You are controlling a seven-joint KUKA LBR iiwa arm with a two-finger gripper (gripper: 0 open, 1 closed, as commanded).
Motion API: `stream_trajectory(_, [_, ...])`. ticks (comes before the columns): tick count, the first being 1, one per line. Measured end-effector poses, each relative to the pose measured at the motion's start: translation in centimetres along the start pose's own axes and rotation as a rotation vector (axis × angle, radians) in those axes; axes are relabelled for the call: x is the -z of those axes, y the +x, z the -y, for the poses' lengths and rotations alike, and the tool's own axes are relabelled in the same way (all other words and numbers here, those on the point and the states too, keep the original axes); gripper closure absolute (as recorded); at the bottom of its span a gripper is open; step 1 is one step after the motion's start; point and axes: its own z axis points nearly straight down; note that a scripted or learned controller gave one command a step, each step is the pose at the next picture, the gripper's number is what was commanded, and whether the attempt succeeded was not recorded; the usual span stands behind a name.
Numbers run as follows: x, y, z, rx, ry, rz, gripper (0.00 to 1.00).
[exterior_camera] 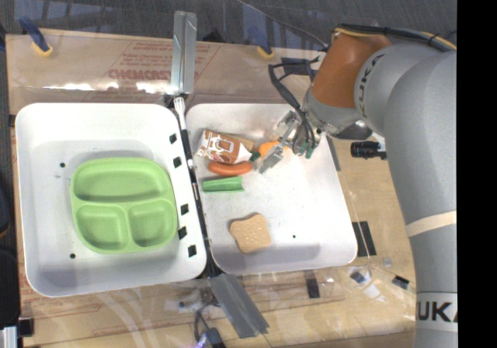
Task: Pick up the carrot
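Note:
The carrot (269, 150) is a small orange piece with a green end. It lies in the right bin (326, 214) near the bin's upper middle. My gripper (283, 144) reaches in from the right and is down at the carrot, touching or nearly touching its right side. The gripper body hides part of the carrot.
Left of the carrot lie a brown snack packet (224, 147), a red-orange sausage-shaped piece (230, 168) and a green stick (223, 184). A slice of toast (250, 233) sits near the bin's front. The left bin (39, 183) holds a green divided tray (123, 204).

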Motion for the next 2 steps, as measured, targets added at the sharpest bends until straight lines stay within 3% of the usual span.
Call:
stream_trajectory(1, [1.2,-0.1,-0.3,0.010,0.000,0.004,1.00])
stream_trajectory(2, [10.7,2.2,-3.8,0.177,-0.003,0.011,1.00])
